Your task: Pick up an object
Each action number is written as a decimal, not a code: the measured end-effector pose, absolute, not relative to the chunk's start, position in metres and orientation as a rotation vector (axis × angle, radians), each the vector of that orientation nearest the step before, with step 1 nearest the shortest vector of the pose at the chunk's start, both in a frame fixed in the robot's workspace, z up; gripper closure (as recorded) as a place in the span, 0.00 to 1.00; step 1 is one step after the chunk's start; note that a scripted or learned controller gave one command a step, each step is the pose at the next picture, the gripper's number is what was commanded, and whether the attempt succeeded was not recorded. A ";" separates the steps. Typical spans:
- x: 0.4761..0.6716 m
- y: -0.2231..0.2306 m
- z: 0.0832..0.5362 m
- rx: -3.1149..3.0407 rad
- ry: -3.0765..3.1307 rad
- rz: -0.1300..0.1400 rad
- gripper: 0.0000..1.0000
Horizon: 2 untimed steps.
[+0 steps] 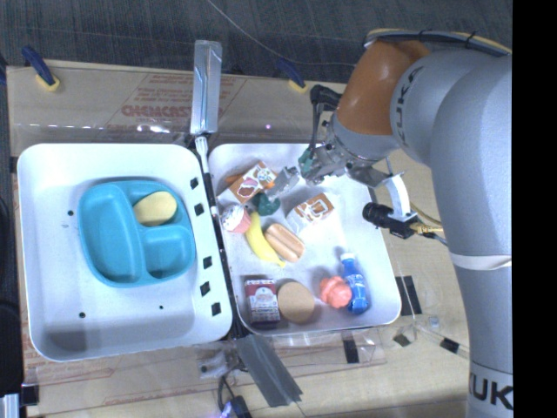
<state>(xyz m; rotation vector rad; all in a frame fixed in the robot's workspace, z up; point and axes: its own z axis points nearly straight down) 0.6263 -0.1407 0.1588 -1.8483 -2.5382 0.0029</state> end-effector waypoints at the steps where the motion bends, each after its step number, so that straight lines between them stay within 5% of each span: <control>1: 0.604 -0.159 0.108 -1.768 -2.632 -0.025 0.00; 2: 0.608 -0.154 0.114 -1.682 -2.661 -0.004 0.00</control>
